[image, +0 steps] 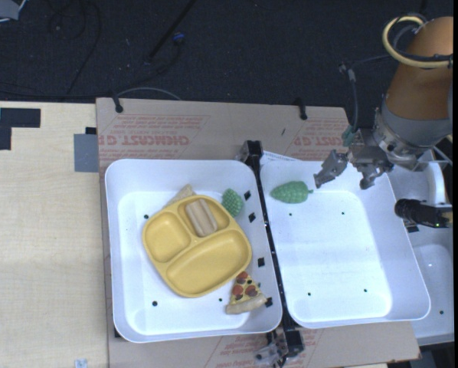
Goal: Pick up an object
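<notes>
A: What lies in reach, biggest first?

B: Two white bins on the worktop point(45, 228). The right bin point(351, 313) sits just below the claw point(350, 172); the left bin point(122, 282) is well off to the claw's left. In that far bin the yellow divided plate point(194, 263) is the largest thing, with a tan bread-like piece point(201, 217) in one of its compartments. A toy pizza slice point(245, 295) lies past the plate's lower edge, and a small knobbly green piece point(232, 202) sits beside its upper edge.

A: And the likeliest pick?

B: The green leafy toy point(292, 192), at the upper left corner of the right bin, just left of the claw and a little lower, apart from it.

A: The claw itself?

B: Its two fingers are spread apart, nothing between them.

A: How would that leaf handle?

B: I judge it light, probably moulded plastic or rubber, stiff enough to pinch but smooth and rounded, so it could squirt out sideways. I'd close across its narrow width at the middle. It lies close to the bin wall, which may crowd one finger.
</notes>
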### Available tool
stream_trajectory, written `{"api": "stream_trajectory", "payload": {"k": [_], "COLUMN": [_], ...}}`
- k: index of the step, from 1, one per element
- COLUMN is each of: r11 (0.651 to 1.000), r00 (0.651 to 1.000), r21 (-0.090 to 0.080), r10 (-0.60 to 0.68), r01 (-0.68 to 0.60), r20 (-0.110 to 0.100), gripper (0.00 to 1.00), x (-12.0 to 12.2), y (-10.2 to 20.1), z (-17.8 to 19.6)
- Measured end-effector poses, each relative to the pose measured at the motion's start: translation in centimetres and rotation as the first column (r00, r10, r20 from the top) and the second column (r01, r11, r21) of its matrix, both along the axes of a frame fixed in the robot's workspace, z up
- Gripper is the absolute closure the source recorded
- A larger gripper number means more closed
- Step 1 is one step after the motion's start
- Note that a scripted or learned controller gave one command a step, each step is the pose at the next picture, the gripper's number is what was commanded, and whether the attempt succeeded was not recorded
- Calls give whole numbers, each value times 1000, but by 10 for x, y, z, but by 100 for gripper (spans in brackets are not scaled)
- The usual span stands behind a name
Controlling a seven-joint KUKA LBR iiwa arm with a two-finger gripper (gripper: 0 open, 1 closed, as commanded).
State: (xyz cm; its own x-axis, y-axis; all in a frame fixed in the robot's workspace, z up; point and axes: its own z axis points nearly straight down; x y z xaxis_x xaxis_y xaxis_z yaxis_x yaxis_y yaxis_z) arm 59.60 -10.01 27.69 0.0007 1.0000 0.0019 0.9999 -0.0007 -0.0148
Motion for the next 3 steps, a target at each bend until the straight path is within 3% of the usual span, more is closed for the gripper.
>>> {"api": "stream_trajectory", "payload": {"k": [1,3], "r11": [1000,1000], "r00": [1000,1000], "r21": [-1,-1], "r10": [2,0], "r01": [-1,0], "r20": [11,7], "gripper": [0,0], "x": [2,3], "y": [0,3], "z": [6,-81]}}
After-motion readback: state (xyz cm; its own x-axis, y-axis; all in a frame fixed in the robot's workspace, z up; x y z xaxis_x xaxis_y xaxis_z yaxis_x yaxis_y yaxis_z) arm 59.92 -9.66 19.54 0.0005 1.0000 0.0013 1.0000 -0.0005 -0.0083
